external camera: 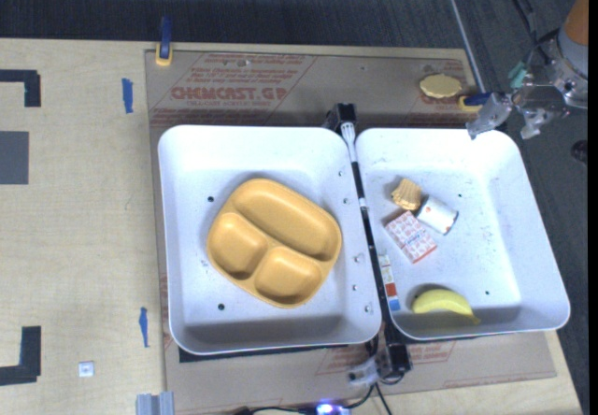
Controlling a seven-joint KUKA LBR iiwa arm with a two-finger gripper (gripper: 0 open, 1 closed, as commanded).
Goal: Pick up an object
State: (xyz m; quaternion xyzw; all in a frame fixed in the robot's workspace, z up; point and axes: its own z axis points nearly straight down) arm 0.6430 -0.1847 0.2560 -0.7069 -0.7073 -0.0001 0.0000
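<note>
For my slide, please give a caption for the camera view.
Gripper above right bin's far corner; yellow tray in left bin.

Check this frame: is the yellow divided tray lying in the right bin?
No. The yellow divided tray lies in the left bin; the right bin holds the banana and small items.

bench (75, 245) | two white bins (187, 161) side by side | tan disc (440, 86) behind right bin
</note>
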